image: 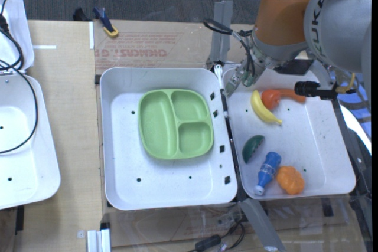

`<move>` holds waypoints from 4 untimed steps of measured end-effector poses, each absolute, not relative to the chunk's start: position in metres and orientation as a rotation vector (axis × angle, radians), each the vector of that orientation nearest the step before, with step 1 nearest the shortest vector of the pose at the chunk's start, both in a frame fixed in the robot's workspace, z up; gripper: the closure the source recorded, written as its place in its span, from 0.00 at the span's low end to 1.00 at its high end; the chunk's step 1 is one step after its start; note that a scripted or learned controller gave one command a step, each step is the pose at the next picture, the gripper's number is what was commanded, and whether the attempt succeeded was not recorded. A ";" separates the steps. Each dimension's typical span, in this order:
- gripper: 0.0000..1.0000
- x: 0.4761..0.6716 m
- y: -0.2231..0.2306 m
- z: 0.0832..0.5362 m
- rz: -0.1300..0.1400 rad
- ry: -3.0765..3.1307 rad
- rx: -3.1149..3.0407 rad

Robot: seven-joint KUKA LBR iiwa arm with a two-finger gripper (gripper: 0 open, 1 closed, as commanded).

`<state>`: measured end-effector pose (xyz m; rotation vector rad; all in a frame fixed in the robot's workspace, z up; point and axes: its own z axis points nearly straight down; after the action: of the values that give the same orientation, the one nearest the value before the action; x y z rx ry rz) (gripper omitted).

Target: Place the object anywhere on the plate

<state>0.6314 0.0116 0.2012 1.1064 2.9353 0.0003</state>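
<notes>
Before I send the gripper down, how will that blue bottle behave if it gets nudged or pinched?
The blue bottle lies on its side in the right bin, so it probably rolls when nudged. It looks like smooth plastic, likely light and slippery. The orange toy beside it may block rolling that way.

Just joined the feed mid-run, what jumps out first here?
The green divided plate sits alone in the left bin. The right bin holds the bright clutter: a yellow banana, an orange-red piece, a dark green piece, a blue bottle and an orange lump. The gripper hovers at that bin's upper-left corner.
</notes>
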 end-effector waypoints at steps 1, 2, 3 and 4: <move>1.00 0.633 0.077 0.191 -0.001 2.930 1.130; 1.00 0.611 0.116 0.165 -0.003 2.799 1.428; 1.00 0.620 0.037 0.211 -0.003 2.530 1.859; 1.00 0.610 0.061 0.190 -0.007 1.836 2.550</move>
<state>0.6098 0.0614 0.1904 2.5497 1.8360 -0.0075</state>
